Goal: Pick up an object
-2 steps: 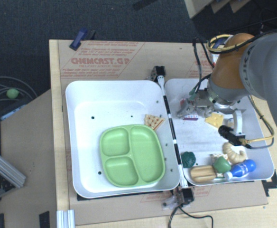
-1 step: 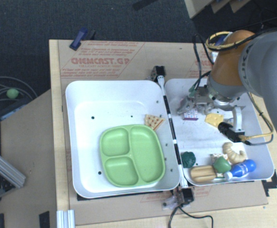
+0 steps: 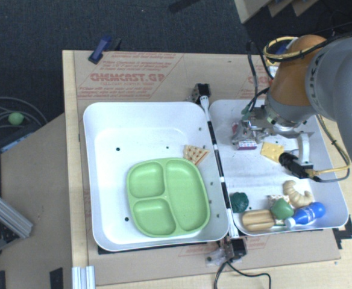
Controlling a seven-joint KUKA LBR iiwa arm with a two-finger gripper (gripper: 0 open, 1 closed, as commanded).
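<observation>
over the far end of the right bin [image 3: 326, 161], my tool [image 3: 248, 132] hangs just left of a yellow wedge.

from my seat i can see the tool low at the far-left part of that bin, with a small pink-and-white thing [image 3: 246, 144] right under its tip; whether it is pinched or just lying there i cannot tell, nor how the tool is set. the yellow wedge [image 3: 272, 151] lies just right and slightly nearer, its long side running left to right. i judge that the closest candidate, so a short shift right would decide the pick. everything else is well nearer: a green lump [image 3: 239, 201], a tan roll [image 3: 258, 220] and a blue bottle [image 3: 307, 213] crowded along the near wall. over in the left bin [image 3: 103, 125] sit a green tray [image 3: 167, 196] and a waffle piece [image 3: 194, 154].
</observation>
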